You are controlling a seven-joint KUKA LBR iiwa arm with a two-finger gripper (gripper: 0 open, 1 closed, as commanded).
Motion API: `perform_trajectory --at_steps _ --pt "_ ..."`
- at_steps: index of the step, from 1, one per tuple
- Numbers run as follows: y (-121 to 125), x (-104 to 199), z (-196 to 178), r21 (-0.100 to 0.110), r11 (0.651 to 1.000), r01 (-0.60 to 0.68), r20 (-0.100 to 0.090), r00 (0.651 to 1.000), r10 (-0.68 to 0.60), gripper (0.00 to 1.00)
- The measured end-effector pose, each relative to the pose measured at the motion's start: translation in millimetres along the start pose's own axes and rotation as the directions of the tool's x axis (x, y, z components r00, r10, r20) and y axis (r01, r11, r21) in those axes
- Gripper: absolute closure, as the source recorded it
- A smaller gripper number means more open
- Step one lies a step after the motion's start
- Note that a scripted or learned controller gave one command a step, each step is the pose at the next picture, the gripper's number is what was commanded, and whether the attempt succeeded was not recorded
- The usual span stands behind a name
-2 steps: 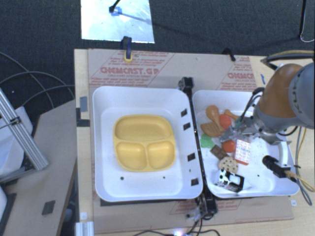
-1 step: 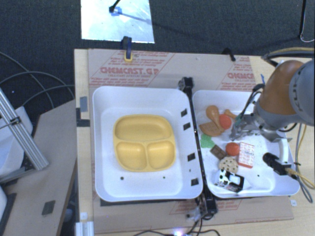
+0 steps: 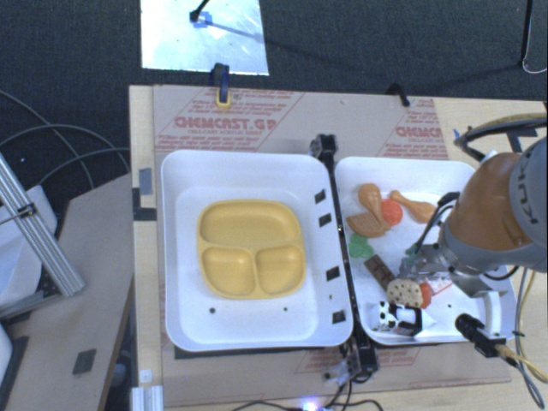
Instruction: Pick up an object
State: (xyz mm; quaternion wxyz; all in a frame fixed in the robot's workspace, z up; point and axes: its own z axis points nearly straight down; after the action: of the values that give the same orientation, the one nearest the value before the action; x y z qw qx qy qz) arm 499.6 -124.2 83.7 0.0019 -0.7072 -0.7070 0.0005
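The right white bin (image 3: 454, 171) holds several toy foods: two tan drumsticks (image 3: 370, 197) (image 3: 416, 205), a red tomato (image 3: 391, 212), a brown bread piece (image 3: 366, 224), a green piece (image 3: 360, 247), a dark chocolate bar (image 3: 378, 270), a speckled cookie (image 3: 404, 293), a small red piece (image 3: 426, 294) and a black-and-white item (image 3: 401, 318). My gripper (image 3: 419, 261) hangs low over the bin's front half, just above and right of the cookie and close to the chocolate bar. The wrist hides what lies under it.
The left white bin (image 3: 184, 255) carries a yellow compartment plate (image 3: 252, 248). A black divider bar (image 3: 338, 229) runs between the bins. My grey arm with its orange band (image 3: 484, 208) covers the right bin's right side. A blue clamp (image 3: 222, 84) sits at the bench's back edge.
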Motion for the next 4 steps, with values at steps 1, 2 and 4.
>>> perform_trajectory --at_steps 1,2,4 --pt "3 -1 -11 -0.007 1.000 0.001 0.002 1.000 -0.001 1.00" --pt "47 36 -62 -0.012 1.000 0.008 0.001 1.000 -0.008 1.00" --pt "37 91 -106 -0.017 1.000 0.010 0.000 1.000 -0.010 1.00"
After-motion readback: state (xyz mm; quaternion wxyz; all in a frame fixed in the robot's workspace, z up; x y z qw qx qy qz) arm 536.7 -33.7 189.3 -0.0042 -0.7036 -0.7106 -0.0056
